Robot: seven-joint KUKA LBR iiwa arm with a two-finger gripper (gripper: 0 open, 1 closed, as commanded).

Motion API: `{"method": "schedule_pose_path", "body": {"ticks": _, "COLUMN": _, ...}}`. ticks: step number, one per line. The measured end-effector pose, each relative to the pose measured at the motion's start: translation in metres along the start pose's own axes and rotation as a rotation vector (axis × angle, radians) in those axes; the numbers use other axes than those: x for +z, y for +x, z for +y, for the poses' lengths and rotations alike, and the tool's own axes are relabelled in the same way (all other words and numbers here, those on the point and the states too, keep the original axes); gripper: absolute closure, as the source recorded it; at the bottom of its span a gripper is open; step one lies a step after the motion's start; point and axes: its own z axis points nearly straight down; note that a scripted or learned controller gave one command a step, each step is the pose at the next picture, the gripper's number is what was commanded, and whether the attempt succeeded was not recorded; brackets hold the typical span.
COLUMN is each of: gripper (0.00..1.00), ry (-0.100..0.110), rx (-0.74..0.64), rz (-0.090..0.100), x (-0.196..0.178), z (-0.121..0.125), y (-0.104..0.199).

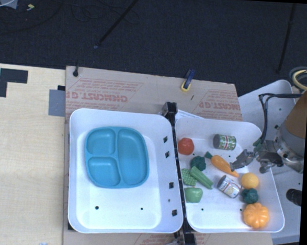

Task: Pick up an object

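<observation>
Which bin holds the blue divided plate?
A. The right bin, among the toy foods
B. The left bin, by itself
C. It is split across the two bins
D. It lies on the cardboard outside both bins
B. The blue divided plate lies flat inside the left bin with nothing else on that bin's floor, while the toy foods such as the tomato and the pumpkin sit in the right bin.

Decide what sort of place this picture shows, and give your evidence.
Probably a robotics lab test bench: a robot arm's end effector over a white bin of toy food, a blue divided plate alongside, cables on dark flooring.
</observation>
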Motion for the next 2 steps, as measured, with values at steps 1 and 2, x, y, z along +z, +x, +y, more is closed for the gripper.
{"method": "schedule_pose_path", "body": {"ticks": 1, "gripper": 0.0, "ry": -0.012, "rx": -0.002, "rz": -0.002, "x": -0.006, "z": 0.003, "y": 0.0}}
{"method": "schedule_pose_path", "body": {"ticks": 2, "gripper": 0.0, "ry": -0.008, "rx": -0.002, "rz": -0.002, "x": 0.051, "z": 0.001, "y": -0.008}}
